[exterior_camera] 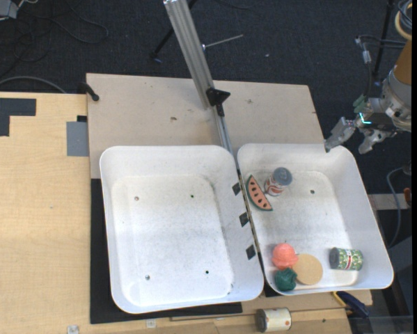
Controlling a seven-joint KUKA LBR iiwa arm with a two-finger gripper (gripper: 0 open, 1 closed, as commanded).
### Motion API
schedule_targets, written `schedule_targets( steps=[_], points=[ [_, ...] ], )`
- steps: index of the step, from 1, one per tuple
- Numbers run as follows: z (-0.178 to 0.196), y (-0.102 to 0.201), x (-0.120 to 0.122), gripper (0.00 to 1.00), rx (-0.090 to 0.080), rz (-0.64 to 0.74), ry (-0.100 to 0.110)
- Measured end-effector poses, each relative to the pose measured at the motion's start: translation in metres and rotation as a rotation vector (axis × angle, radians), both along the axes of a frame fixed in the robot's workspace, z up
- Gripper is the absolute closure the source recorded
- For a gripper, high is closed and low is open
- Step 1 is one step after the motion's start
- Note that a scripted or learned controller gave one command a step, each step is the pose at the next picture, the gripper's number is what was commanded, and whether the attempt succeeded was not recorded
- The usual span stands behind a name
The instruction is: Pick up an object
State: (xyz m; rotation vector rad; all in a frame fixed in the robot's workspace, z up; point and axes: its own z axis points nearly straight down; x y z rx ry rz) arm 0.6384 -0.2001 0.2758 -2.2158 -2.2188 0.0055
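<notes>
My gripper [353, 136] hangs just beyond the far right corner of the right bin [365, 186], fingers spread apart and open with nothing between them. Inside that bin a watermelon slice [258, 193] leans against the left wall, with a small can with a grey lid [278, 181] beside it. Near the front lie a red-orange ball [284, 255], a dark green object [286, 279], a tan disc [308, 269] and a green can on its side [345, 259].
The left bin [124, 165] sits beside the right one on a tan board. A metal pole [194, 54] slants down to the divide between the bins. A small cylinder [273, 319] lies in front of the bins.
</notes>
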Motion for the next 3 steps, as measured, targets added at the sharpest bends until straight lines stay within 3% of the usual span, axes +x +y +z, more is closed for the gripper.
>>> schedule_targets(
  steps=[1, 3],
  points=[
    [0.003, 0.0, 0.001, 0.0, -0.002, 0.003, -0.004],
    [-0.124, 0.01, -0.008, 0.0, 0.001, -0.001, 0.002]
  ],
)
